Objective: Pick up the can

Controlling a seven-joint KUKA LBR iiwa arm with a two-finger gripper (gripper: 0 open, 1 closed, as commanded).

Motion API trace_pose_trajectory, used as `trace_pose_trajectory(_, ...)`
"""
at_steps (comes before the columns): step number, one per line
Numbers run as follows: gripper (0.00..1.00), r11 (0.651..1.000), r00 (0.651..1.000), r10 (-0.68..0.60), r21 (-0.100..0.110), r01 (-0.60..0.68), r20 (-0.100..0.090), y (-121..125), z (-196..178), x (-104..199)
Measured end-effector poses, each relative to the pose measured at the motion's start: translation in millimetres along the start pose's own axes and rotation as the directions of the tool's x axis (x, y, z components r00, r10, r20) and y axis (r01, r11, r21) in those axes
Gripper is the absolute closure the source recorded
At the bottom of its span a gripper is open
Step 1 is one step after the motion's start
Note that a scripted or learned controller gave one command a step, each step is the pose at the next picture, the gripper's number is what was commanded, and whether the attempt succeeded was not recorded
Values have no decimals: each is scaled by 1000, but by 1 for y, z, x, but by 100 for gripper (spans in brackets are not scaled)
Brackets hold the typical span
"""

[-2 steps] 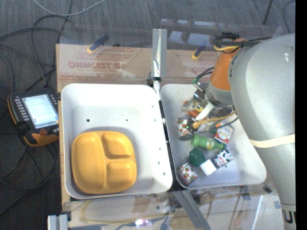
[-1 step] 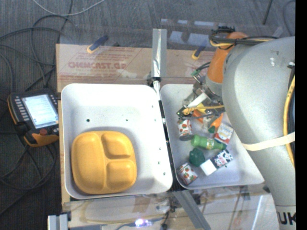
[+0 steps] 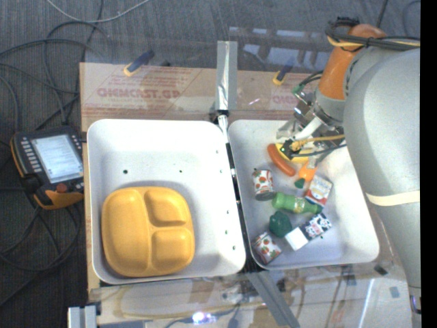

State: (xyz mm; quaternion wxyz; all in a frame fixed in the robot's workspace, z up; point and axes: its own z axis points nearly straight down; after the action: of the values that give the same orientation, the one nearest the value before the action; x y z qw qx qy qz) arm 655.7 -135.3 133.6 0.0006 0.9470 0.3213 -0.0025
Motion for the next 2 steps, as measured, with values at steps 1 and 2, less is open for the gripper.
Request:
trace_pose_trajectory(1, 0, 996, 996, -92, 0, 92, -1, -76, -50, 49)
trace_pose_trajectory(2, 0, 950, 950, -312, 2, 312, -1, -158, -49, 78)
